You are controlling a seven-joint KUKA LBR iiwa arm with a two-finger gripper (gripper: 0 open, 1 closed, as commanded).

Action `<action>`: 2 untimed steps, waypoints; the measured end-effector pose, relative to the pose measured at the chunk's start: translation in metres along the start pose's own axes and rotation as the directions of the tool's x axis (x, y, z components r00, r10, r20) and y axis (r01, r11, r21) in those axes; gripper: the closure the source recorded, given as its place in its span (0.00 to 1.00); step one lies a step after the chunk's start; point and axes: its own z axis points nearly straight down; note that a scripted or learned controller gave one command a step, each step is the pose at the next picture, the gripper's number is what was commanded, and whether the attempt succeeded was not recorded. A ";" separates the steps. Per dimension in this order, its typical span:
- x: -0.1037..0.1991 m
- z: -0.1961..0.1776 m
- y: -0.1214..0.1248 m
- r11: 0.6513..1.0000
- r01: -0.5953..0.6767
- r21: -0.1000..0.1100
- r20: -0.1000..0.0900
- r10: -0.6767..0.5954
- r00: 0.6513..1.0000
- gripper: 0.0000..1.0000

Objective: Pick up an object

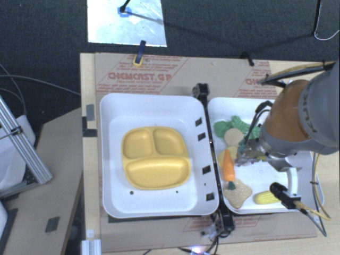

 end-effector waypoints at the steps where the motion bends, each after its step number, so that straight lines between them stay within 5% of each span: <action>1: -0.003 0.021 -0.037 1.000 -0.007 0.002 0.001 0.007 1.000 1.00; 2: -0.003 0.010 -0.036 1.000 -0.004 0.002 0.001 0.004 1.000 1.00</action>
